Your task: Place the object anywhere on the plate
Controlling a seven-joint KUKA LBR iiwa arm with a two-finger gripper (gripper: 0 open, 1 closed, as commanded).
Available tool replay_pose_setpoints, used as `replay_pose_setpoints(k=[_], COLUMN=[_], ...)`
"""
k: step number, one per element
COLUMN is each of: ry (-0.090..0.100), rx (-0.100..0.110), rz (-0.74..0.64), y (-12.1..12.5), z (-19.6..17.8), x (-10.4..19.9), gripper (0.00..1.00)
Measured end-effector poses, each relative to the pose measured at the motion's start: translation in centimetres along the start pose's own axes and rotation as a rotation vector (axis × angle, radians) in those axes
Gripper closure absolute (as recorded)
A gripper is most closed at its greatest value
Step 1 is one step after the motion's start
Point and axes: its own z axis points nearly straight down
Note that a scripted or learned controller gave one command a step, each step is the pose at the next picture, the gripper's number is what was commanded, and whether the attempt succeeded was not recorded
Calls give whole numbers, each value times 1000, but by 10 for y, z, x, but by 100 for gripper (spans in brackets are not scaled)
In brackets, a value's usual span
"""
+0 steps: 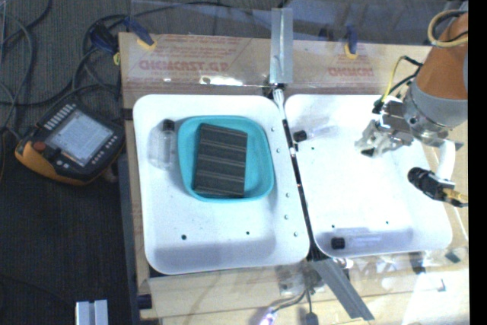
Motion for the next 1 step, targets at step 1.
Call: replay_pose_setpoints(k=[1], ry=[0], rx=[0], rz=[0], y=[0], z=[0], x=[0], gripper=[0])
